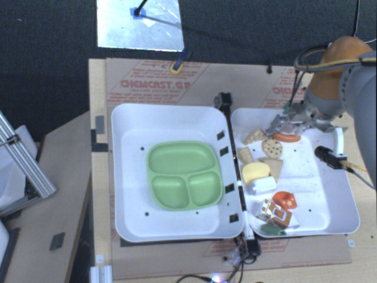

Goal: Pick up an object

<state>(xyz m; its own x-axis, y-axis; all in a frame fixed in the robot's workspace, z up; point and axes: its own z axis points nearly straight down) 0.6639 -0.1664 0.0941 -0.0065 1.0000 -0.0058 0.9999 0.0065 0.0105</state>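
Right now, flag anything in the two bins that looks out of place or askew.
Nothing looks spilled or broken. The toy food lies crowded against the right bin's left side, while the green divided plate sits square in the left bin.

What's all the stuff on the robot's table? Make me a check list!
Surface: brown bench bearing two white bins, left bin and right bin.
Job's things: right bin holds toy food: cookie, yellow piece, red piece, hot dog.
Clutter: green divided plate in left bin.
Grippers: gripper low over the hot dog; grasp cannot be told.
Cables: dark cables loop by the arm.
Surroundings: shiny square sheet behind the bench.
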